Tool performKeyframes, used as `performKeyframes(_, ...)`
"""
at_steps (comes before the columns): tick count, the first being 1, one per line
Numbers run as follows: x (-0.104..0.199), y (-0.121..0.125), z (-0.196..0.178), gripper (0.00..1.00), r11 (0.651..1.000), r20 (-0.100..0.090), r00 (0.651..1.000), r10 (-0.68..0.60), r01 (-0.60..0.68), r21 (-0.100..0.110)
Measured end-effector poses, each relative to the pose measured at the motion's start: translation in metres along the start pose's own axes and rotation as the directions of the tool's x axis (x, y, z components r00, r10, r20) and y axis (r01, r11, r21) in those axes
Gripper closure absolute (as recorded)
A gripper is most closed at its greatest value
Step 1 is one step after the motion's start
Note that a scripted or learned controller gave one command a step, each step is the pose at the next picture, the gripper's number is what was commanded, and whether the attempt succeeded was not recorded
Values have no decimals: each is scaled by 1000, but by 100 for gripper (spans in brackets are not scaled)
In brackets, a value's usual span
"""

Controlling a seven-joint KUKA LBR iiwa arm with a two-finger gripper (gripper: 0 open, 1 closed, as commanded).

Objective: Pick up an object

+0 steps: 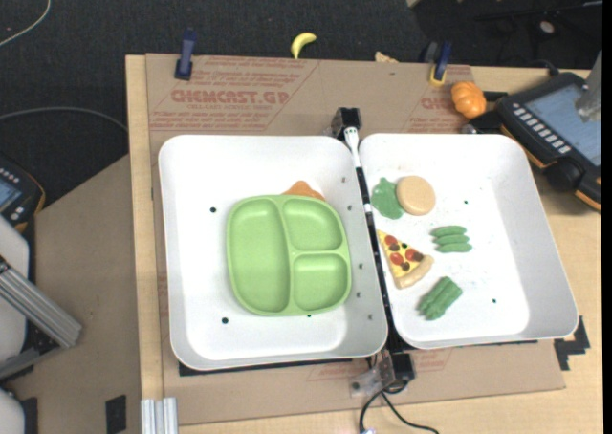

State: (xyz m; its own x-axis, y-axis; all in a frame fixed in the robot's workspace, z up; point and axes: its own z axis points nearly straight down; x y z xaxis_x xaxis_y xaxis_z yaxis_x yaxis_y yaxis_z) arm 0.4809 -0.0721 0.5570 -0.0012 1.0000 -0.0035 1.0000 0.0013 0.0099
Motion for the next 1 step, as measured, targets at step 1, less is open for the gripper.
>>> performKeyframes(1, 43, -4, 139, 100, 1000, -5, 1000, -3, 3, 26)
